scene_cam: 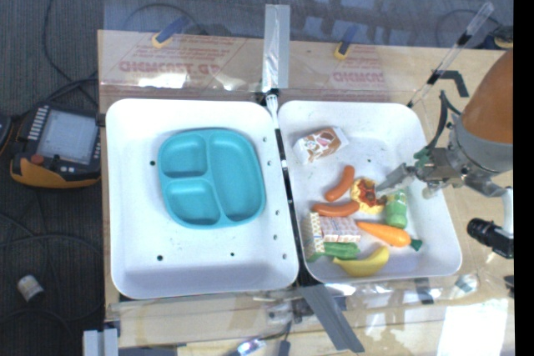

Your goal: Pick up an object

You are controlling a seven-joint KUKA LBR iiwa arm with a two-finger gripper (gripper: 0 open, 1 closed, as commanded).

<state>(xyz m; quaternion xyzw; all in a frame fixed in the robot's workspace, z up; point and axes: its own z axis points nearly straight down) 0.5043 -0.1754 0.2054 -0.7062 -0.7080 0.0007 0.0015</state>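
The right bin point(417, 129) holds a heap of toy food. An orange sausage point(339, 183) lies over a second sausage point(338, 210), with a red and yellow piece point(365, 193) beside them. A green piece point(397, 209), a carrot point(384, 233), a banana point(363, 263) and a small green vegetable point(340, 249) lie toward the front. A snack packet point(319, 143) lies apart at the back left. My gripper point(392, 178) reaches in from the right, low over the bin, its tip just above the green piece and beside the red and yellow piece. Nothing shows held in it.
The left bin point(133, 246) bears a blue divided plate point(209, 177). A patterned small box point(319, 228) lies by the divider between the bins. The arm's grey wrist point(467, 167) hangs over the right bin's right rim. A handheld controller point(58, 146) lies on the floor at left.
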